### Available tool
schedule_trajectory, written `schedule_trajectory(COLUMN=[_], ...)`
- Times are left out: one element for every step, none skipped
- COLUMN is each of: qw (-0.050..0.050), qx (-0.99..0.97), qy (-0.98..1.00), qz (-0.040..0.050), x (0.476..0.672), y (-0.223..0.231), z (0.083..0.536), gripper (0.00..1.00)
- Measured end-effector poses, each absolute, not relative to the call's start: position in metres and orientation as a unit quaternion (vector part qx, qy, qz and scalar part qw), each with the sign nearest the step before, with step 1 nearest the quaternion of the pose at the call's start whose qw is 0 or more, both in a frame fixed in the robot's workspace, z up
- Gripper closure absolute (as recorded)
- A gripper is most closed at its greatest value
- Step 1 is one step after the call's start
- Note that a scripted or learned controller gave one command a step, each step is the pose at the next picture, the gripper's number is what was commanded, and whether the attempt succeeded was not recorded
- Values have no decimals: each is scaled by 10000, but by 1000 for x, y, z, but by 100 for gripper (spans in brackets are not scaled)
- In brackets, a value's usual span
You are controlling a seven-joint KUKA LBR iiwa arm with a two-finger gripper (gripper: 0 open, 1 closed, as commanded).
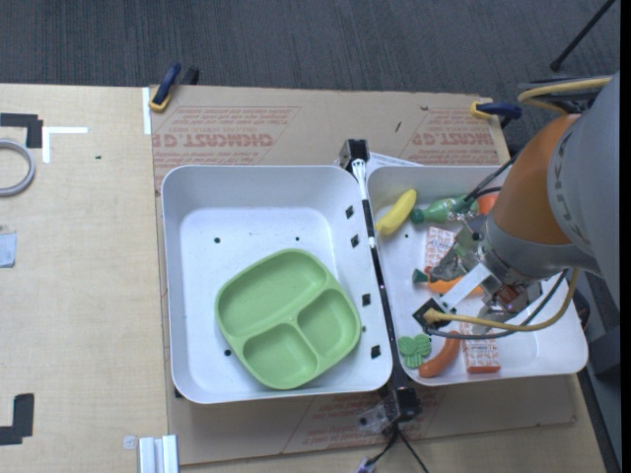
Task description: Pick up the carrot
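Observation:
The carrot point(442, 357) lies at the near edge of the right bin point(552, 363), orange with a green leafy top point(414, 347) pointing left. My gripper point(465, 276) hangs low over the middle of that bin, above and slightly right of the carrot, amid a heap of small items. The wrist and the grey and orange arm point(552, 205) hide much of the gripper from above. Nothing can be seen held in it.
A yellow banana point(396, 211) and a green item point(442, 208) lie at the far left of the right bin. An orange piece point(450, 285) sits by the gripper, a red and white packet point(481, 355) beside the carrot. The left bin point(187, 264) holds a green divided plate point(288, 317).

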State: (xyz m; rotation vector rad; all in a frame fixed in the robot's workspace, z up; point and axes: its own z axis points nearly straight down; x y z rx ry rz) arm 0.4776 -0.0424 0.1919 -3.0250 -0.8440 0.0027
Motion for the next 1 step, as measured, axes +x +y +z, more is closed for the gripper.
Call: schedule_trajectory(qw=[2], qx=[-9438], qy=[-3305], qz=[8], x=[498], y=[-30], z=[192], gripper=[0])
